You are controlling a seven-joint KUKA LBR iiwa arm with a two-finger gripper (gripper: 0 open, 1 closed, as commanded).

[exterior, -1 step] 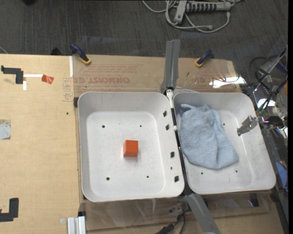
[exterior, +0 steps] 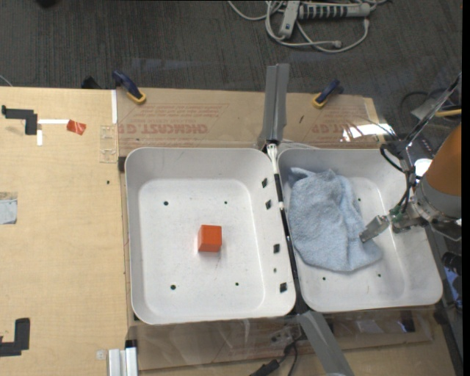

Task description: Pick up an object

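Camera view: gripper low in the right bin, tip at the right edge of the grey cloth; can't tell its state. Orange block well left of the cloth, mid left bin. Nothing lifted yet; grasp + lift prob still to do.

Two blue-and-yellow clamps are pinning a brown cardboard sheet at its far edge. A pale plywood board is lying to the left, carrying a small red tag and black brackets. A white power strip with looping cables is lying on the dark carpet beyond the bench.
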